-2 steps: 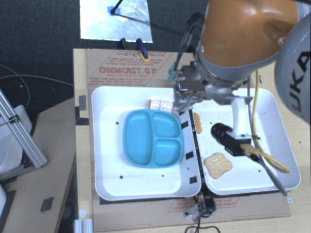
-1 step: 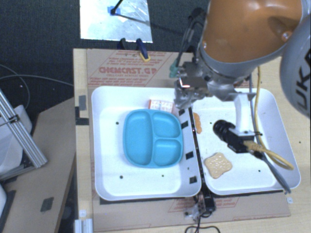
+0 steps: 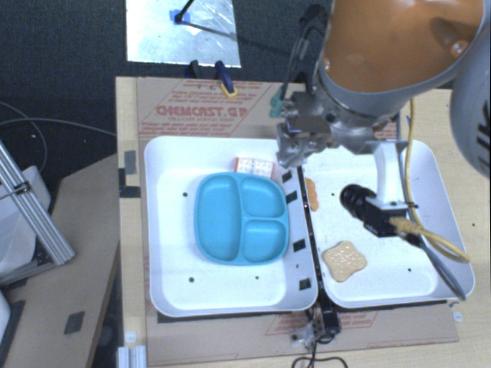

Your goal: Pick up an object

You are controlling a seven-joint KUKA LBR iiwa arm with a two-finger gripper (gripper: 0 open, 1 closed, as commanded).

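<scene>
Claw (image 3: 290, 156) is hovering by the bins' divider; can't tell its state. You're nearest the small box (image 3: 254, 166): probably light, stiff; grip its sides.

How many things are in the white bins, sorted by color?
Blue: 1, the divided plate
Tan: 1, the toy toast slice
Orange: 1, the small orange piece
White and pink: 1, the small box
Total: 4

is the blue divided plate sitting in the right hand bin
No, the blue divided plate lies in the left bin, while the right bin holds the toast piece.
</scene>
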